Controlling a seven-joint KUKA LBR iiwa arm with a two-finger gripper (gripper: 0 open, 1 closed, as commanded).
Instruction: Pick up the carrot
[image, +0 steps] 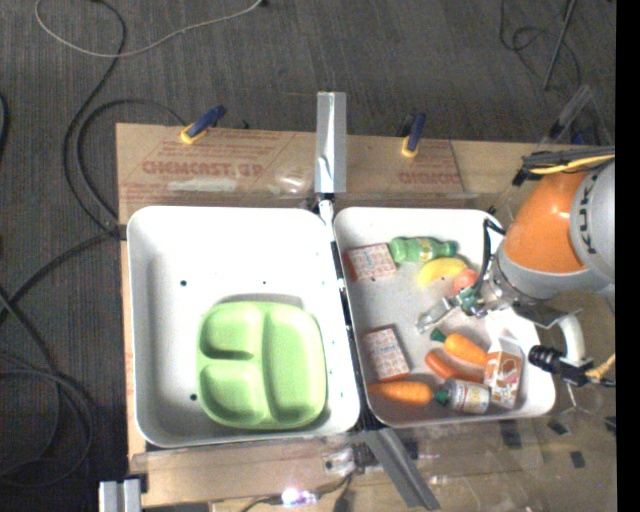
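my arm reaches in from the right, its orange band over the right edge of the right bin (350, 300). my gripper (447, 318) hangs low over the middle of that bin, its metal fingers pointing left and down. i cannot tell how far apart they are, and i see nothing held between them.

the carrot (404, 392) lies on its side near the front wall of the right bin, well apart from my gripper, which sits further back and to the right. a second orange carrot-like piece (465, 347) lies just below and right of my gripper, close to it, and a red sausage-shaped piece (440, 364) rests just beside that one. a small bottle (466, 397) lies on its side next to the carrot's right end, and a carton (504, 372) stands tilted in the front right corner.

further back in the same bin are a green bottle (423, 248) lying on its side, a yellow banana (446, 269) just in front of it, and a printed box (370, 262) by the left wall. another printed box (385, 351) lies flat just behind the carrot.

the left bin (160, 240) holds a green divided tray (263, 364) toward its front.
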